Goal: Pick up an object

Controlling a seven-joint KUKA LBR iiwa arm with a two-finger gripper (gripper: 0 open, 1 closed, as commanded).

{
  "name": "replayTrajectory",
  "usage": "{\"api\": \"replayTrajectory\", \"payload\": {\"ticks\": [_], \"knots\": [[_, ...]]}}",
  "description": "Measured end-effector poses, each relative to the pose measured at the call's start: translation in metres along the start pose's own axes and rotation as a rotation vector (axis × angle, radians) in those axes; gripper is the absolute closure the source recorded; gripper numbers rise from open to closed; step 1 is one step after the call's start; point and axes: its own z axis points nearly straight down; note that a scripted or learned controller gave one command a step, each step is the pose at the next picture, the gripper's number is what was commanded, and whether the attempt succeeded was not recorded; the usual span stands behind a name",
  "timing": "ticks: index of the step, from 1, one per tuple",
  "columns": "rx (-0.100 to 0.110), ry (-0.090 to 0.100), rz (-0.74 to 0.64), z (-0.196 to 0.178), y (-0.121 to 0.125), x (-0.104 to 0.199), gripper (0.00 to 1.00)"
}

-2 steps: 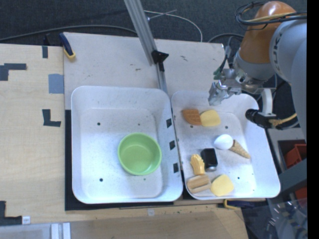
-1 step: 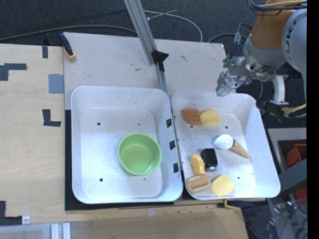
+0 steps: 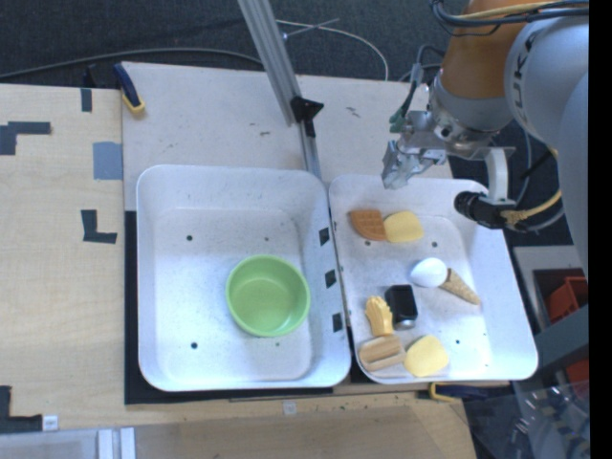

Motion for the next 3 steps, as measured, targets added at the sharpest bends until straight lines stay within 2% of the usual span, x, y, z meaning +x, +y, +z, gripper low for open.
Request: {"api": "replayTrajectory", "payload": {"ticks": [1, 3], "knots": [[0.002, 0.0, 0.0, 0.012, -0.006, 0.051, 1.0], [0.002, 0.0, -0.001, 0.016, -0.045, 0.142, 1.0]]}}
